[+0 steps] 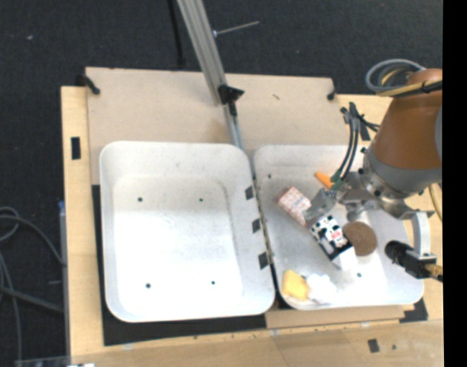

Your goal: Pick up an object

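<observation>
fingers [323,203] sat low in the right bin [294,163], whether open or closed i could not tell. just below-right of them lay a black-and-white carton [330,235], long axis slanting down-right, beside a brown disc [361,237].

Blk/wht spotted box [329,234], brown disc [361,238].
</observation>
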`<act>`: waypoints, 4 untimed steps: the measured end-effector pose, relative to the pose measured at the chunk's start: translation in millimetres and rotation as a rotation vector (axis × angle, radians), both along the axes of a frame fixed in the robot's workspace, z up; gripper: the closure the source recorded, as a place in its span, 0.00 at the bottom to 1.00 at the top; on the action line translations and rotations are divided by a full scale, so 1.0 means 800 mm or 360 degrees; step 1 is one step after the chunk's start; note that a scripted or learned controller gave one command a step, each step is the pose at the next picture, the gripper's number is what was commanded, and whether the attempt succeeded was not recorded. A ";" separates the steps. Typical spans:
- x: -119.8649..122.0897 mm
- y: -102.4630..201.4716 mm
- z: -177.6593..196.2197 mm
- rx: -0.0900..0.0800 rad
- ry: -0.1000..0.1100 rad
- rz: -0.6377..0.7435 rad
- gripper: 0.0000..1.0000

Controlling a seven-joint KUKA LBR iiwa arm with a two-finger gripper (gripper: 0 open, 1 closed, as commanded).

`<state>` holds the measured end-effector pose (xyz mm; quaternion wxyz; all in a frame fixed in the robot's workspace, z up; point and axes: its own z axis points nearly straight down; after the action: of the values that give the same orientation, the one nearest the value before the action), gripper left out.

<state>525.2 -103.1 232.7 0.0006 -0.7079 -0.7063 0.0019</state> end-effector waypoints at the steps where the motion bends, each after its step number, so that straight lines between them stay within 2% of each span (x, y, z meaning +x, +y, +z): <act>1: 0.003 -0.014 -0.061 -0.0001 -0.0001 0.0000 0.00; 2: -0.001 -0.020 -0.133 -0.0009 -0.0017 -0.0002 0.00; 3: 0.002 -0.019 -0.116 -0.0004 -0.0030 -0.0011 1.00; 4: 0.005 -0.029 -0.038 0.0000 -0.0019 0.0006 1.00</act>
<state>529.2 -126.5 202.4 -0.0037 -0.7065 -0.7077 -0.0024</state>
